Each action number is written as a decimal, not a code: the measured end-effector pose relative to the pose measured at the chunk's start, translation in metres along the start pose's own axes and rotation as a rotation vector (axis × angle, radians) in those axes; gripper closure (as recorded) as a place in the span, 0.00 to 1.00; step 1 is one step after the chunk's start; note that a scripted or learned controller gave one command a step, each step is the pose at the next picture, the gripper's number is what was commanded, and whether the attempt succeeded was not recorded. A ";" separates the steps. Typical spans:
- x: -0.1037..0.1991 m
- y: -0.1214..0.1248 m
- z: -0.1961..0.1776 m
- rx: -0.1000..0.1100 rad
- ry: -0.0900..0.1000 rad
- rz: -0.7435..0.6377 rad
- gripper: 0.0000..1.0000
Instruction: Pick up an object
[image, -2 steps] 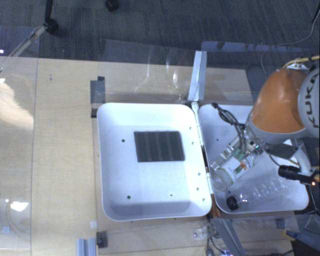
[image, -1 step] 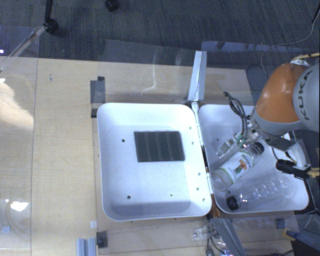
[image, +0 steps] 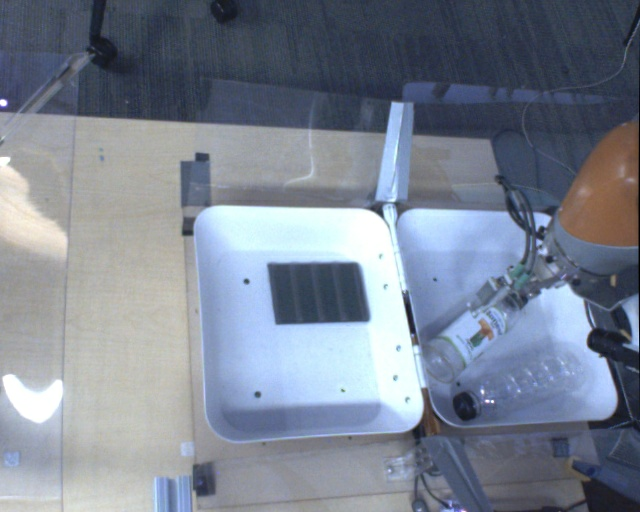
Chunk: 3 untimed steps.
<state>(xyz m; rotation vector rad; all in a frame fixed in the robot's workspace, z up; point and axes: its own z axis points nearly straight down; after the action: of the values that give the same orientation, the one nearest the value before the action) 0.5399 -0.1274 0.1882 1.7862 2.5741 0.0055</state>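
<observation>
Camera view puts the action in the right bin (image: 600, 400). Nearest the camera, a clear plastic bottle (image: 520, 385) with a dark cap (image: 465, 405) lies flat along that bin's near wall, cap end towards the left bin (image: 230, 400).

Just beyond it lies a second bottle with a white and green label (image: 470, 338). Its long axis runs on a slant, broad base low and close to the divider between the bins, neck rising up and right. And right at that upper end sits the gripper (image: 520, 280), on the bottle's neck end! The rest of the bottle stretches down and left from it, towards the left bin.

Is it clamped on? I cannot tell; the contact point is too small and cluttered to read. My guess is the grasp turns on that slant, with the closing line needing to cross the neck, not run along it.

Farther back, the left bin carries a dark ribbed pad (image: 318, 293), well apart from the gripper.
</observation>
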 end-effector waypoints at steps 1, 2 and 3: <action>0.000 0.008 0.098 -0.008 -0.003 -0.101 0.00; 0.028 0.036 0.098 -0.007 -0.002 -0.150 0.00; 0.006 -0.043 0.040 -0.003 -0.001 -0.064 0.00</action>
<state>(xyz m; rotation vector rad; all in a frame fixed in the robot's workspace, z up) 0.4983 -0.1369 0.1475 1.7017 2.6276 0.0074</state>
